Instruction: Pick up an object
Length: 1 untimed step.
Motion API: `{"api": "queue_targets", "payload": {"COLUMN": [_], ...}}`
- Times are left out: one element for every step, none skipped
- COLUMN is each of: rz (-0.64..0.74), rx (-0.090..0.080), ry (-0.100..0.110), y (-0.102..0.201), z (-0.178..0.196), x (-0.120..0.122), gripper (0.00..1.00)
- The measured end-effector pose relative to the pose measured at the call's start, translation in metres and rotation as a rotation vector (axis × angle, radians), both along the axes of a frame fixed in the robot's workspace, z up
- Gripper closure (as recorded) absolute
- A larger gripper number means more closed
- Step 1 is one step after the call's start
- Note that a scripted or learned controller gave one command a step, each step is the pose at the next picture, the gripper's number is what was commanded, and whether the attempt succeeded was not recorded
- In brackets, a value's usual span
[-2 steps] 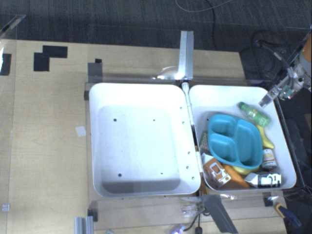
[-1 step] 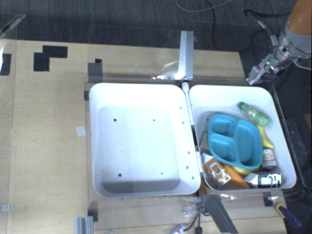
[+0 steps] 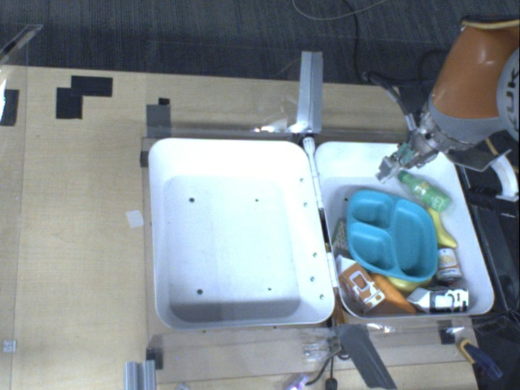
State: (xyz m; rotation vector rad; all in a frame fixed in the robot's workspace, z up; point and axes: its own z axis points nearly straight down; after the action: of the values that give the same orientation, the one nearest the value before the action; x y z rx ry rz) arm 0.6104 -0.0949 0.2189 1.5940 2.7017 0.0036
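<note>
Right now the arm [image 3: 475,71] reaches in from the right and its pincer [image 3: 398,166] hangs over the far corner of the right bin [image 3: 357,162], above bare white floor and just beside a green bottle [image 3: 424,190] lying on its side. Whether the pincer is open or closed cannot be told from this angle, as the tips are small and blurred; nothing can be made out between them. The candidates for picking all sit in the right bin: a blue divided tray [image 3: 393,234] takes up the middle, a yellow banana-like piece [image 3: 446,232] lies along its right edge, a small jar [image 3: 448,261] sits below that, and a brown box [image 3: 361,288], an orange piece [image 3: 393,297] and a white-and-black bottle [image 3: 443,301] crowd the near end. The left bin [image 3: 236,234] beside it shows its white floor. The step in hand looks like the approach, before any grasp. The green bottle seems the nearest target; taking it would call for a short shift toward the arm's side, a turn of the wrist so the tips straddle the bottle's narrow width, then a straight descent. A round bottle may roll away if struck off-centre.
</note>
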Motion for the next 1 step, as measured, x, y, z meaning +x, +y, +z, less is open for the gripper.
{"api": "queue_targets", "payload": {"rz": [0.113], "rx": [-0.001], "ry": [-0.004], "y": [0.0091], "z": [0.0094], "x": [0.0351], "gripper": [1.0]}}
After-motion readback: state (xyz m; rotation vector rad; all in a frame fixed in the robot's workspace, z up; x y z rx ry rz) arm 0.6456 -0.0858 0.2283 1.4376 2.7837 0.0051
